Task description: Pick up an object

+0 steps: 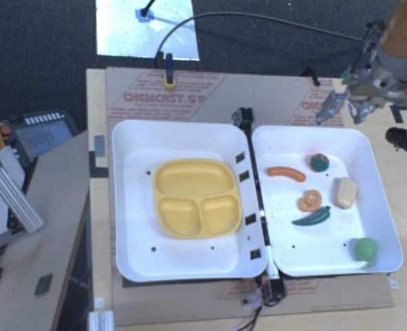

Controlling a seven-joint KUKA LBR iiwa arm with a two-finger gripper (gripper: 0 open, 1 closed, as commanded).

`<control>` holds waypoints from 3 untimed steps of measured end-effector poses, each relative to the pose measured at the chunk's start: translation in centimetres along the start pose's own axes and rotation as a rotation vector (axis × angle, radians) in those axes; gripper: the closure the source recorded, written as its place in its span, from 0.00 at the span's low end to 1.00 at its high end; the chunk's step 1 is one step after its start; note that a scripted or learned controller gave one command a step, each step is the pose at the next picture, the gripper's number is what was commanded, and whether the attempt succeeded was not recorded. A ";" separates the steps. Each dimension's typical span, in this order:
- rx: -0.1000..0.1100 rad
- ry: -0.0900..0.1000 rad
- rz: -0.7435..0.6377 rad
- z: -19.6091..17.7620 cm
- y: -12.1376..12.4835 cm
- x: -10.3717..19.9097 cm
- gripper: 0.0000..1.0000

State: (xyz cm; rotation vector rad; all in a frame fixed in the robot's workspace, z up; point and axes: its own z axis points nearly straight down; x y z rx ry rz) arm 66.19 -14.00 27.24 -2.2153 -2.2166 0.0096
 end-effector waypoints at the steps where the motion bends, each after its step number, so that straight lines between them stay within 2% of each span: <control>1: -0.012 -0.002 -0.002 -0.8 0.2 0.0 0.00; 3: -0.009 -0.001 -0.005 8.6 0.1 1.4 0.00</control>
